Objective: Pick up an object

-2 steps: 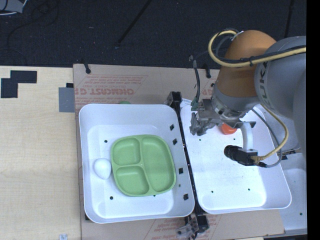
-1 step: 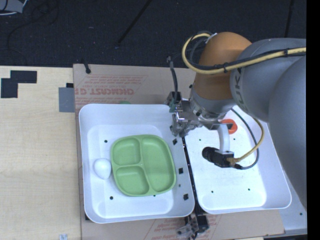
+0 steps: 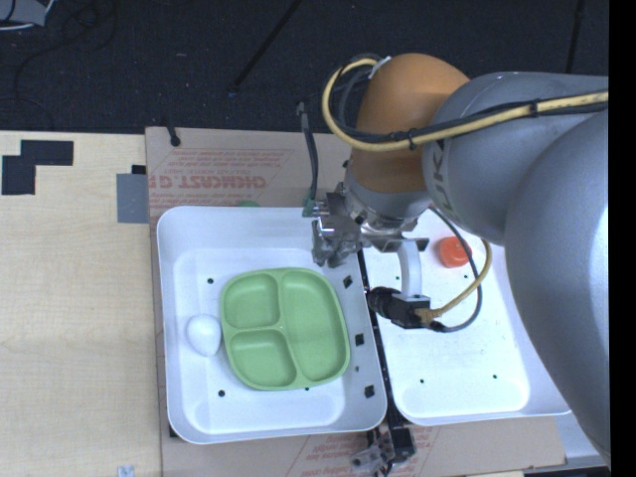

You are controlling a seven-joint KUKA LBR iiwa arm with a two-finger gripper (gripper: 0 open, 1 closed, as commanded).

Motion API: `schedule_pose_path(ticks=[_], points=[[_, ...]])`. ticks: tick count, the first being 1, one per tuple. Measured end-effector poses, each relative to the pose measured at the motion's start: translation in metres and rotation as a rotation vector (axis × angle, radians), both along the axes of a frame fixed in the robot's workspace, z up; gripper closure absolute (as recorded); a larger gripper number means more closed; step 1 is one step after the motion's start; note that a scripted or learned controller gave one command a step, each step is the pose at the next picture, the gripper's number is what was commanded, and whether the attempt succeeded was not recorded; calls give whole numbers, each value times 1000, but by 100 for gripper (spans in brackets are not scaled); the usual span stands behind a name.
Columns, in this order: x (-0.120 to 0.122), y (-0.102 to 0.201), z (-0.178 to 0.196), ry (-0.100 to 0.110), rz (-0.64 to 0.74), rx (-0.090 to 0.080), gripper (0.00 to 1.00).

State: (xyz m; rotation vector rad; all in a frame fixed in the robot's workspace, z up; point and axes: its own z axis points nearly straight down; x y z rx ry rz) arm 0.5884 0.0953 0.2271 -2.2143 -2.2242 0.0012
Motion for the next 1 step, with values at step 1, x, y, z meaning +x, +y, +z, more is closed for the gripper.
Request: schedule_pose_path(ticks=[1], points=[[0,-2,0,1,-2,-2,0]])
